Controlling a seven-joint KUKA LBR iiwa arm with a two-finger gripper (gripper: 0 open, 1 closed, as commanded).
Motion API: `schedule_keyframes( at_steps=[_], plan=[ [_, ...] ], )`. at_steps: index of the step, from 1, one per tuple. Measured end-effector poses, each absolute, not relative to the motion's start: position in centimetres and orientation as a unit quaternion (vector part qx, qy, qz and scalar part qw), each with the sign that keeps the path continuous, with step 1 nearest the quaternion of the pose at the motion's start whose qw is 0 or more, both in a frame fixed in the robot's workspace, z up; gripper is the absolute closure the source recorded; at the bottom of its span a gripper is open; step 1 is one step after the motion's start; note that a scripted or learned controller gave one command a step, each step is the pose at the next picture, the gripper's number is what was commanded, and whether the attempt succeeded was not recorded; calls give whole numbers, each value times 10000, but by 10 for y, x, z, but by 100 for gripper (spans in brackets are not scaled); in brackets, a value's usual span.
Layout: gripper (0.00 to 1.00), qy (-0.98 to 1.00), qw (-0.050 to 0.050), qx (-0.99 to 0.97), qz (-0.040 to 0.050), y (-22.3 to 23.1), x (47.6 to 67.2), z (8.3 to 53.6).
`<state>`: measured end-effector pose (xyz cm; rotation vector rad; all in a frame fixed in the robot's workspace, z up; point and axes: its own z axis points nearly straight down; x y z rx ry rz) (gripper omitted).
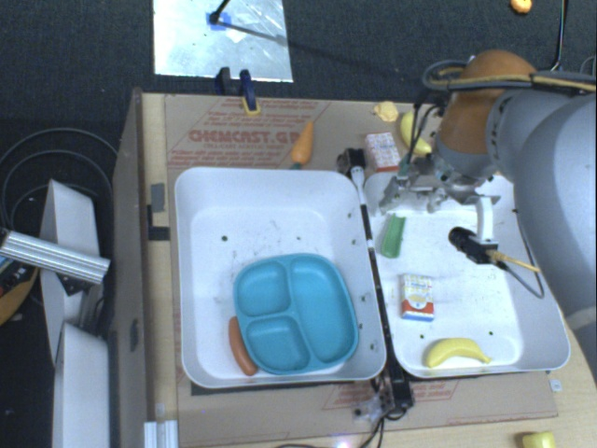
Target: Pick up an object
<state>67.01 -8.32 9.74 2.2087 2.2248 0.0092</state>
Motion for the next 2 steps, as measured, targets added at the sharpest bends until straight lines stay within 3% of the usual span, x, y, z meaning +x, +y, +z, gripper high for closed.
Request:
schedule_keyframes(
  at_steps=[1, 2],
  plan=[
    [0, 7073, -3, 7069, -9, -84, 641, 83],
    [100, 7079, 15, 7063, 14, -84, 643, 96]
  ],
)
